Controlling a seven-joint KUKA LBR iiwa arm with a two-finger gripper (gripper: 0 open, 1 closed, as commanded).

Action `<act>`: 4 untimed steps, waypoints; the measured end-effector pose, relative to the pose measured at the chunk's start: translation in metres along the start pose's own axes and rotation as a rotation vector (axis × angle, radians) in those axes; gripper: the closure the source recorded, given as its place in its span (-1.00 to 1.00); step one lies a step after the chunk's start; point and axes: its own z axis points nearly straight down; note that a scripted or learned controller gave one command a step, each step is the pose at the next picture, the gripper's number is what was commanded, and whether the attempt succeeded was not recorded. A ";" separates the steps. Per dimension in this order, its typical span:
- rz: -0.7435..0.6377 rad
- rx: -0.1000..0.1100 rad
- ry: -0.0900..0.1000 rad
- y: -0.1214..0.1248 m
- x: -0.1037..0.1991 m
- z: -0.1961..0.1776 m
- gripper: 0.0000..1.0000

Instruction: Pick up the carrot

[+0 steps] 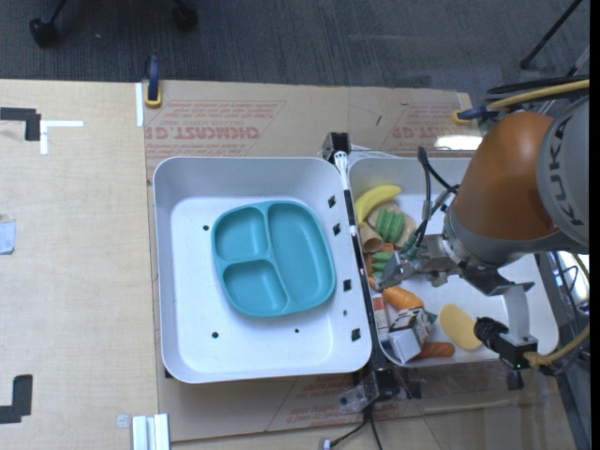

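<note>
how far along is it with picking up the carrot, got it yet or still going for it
Done: the arm has reached into the right bin, with the tool low among the toys near the banana. In hand: nothing that I can make out; the carrot lies on the bin floor just below the tool. Left: closing on the carrot and lifting it. The teal plate sits in the left bin.

Carrot (403, 297) — orange, short, tapered, lying flat in the right bin near that bin's left wall. Long axis runs roughly left-right, slightly slanted. Sits among other items — toward the near half of the bin, top surface fully exposed.
</note>
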 end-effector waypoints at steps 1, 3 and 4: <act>0.000 0.000 0.000 0.000 0.000 0.000 -1.00; 0.000 0.000 0.000 0.000 0.000 0.000 -1.00; 0.058 -0.001 0.000 -0.005 -0.070 0.100 -1.00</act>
